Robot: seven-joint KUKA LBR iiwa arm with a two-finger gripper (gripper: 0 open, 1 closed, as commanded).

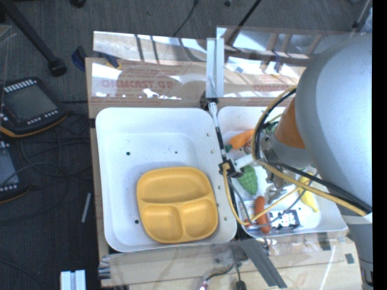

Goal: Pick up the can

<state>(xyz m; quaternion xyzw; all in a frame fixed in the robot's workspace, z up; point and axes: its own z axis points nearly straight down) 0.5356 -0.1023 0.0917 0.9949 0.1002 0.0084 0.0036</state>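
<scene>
Camera view has the arm [338, 119] low over the right bin [329, 222], jaw state impossible to tell, so centre on the can before closing

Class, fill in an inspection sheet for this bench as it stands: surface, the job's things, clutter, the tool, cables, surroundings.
Surface: two white bins side by side, left bin and right bin.
Job's things: can, nothing seen; the arm covers much of the right bin.
Clutter: yellow divided plate in the left bin; in the right bin an orange piece, a green item, a carrot-like item.
Tool: hidden under the arm; state cannot be told.
Cables: yellow and black cables loop off the arm over the right bin.
Surroundings: dark floor, handheld pendant at left, floor wires.
</scene>
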